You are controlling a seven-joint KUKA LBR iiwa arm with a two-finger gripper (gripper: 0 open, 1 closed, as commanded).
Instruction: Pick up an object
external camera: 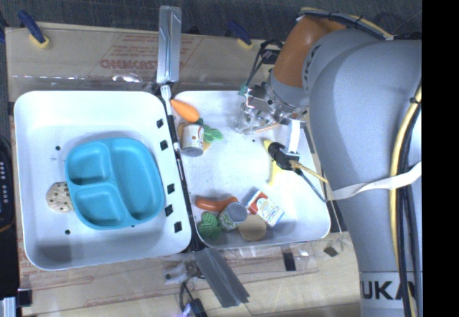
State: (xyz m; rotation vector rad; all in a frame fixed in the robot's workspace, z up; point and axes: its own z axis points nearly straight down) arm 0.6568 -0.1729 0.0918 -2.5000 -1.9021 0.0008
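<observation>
My gripper (252, 119) hangs low over the far right part of the right bin (229, 165), just below the orange wrist band. Nothing can be made out in it from this angle. To its left lie an orange carrot (185, 109), a small tin can (191, 139) and a green leafy piece (212, 135). A yellow banana-like piece (275, 158) lies just below the gripper by the right wall. Along the near wall sit a red sausage (212, 202), a green vegetable (208, 224), a second can (233, 215), a red-and-white carton (265, 208) and a tan round piece (252, 230).
The left bin (43, 122) holds a blue divided tray (113, 181) with a cookie (57, 196) beside it at the left. The grey arm (366, 129) covers the right side of the bench. A raised divider (176, 165) separates the bins.
</observation>
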